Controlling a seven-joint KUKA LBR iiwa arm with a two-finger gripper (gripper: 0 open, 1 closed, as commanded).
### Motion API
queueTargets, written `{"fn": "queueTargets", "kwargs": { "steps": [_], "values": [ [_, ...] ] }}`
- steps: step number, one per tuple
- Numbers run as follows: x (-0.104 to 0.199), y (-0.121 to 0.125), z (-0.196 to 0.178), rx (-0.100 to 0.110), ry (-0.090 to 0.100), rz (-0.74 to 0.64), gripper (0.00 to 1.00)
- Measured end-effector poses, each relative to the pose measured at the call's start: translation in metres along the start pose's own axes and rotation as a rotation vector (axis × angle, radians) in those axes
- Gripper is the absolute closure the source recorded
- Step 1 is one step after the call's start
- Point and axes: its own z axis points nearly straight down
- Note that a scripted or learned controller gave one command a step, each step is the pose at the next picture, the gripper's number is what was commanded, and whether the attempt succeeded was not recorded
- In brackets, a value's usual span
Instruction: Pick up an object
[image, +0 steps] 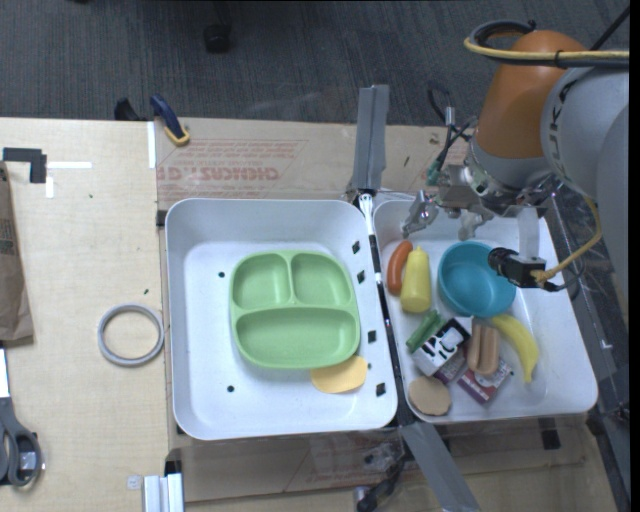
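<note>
Cardboard (240, 160) lettering mirrored, unreadable, pincer (425, 205) raised

Left bin (190, 300): a green divided tray (295, 308) occupied the centre, with a yellow disc (340, 377) touching its near edge. Open floor remained as a band around the tray, widest along the far and left walls.

Right bin (570, 370): crowded. An orange item (399, 264) and yellow item (416, 281) lay against the divider side; a blue bowl (474, 280) sat mid-bin; a banana (520, 343), a sausage-shaped piece (486, 347), a black-and-white packet (441, 345) and a tan disc (431, 397) filled the near half, mostly touching. The arm (545, 100) overhung the far right corner. Clear floor showed only along the right wall.
</note>
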Motion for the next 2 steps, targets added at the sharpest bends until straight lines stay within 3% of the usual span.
{"fn": "queueTargets", "kwargs": {
  "steps": [1,2],
  "values": [
    [-0.039,-0.007,0.078,-0.001,0.001,-0.133,0.0],
    [-0.043,-0.012,0.099,-0.002,0.002,-0.072,0.0]
  ]
}}
